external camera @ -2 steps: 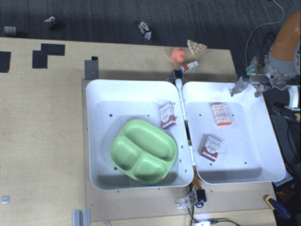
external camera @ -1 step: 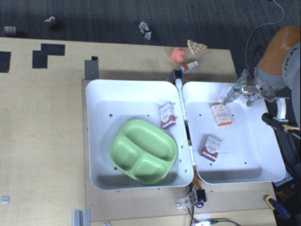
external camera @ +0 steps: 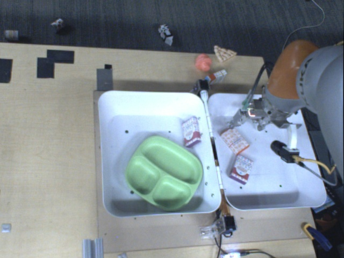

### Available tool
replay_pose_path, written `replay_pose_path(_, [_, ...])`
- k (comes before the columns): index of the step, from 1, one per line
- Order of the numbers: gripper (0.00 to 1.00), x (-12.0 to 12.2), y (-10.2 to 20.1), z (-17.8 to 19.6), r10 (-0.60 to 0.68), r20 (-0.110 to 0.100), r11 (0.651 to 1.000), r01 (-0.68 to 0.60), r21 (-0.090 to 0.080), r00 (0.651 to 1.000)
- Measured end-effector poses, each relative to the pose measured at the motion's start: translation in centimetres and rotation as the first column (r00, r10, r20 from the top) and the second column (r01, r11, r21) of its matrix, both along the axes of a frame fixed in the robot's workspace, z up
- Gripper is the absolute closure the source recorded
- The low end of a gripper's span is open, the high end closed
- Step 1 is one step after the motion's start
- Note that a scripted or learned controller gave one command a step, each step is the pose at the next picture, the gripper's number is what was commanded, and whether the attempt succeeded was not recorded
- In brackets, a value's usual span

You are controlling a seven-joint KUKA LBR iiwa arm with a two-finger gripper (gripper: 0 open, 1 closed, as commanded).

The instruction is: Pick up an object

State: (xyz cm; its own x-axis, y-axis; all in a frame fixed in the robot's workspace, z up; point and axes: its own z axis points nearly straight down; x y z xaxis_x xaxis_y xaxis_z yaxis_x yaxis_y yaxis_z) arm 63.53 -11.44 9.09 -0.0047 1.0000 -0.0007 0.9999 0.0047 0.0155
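Two flat printed packets (external camera: 235, 140) beside one glossy green compartment tray (external camera: 164, 171).

Two white bins (external camera: 107, 144) are set side by side on the wooden counter (external camera: 48, 144); a pink ball (external camera: 203, 62) lies behind them.

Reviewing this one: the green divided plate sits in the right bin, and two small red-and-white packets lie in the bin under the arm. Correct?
Not quite. The camera view shows the green divided plate in the left bin, not the right. The two red-and-white packets do lie in the right bin, under the arm.
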Motion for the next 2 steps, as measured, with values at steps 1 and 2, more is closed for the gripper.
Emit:
replay_pose_path(1, [0.00,3.5,1.1,-0.5,0.001,-0.010,1.000,-0.001,0.001,1.000])
replay_pose_path(2, [0.00,3.3,-7.8,6.8,-0.003,-0.008,1.000,0.003,-0.003,1.000])
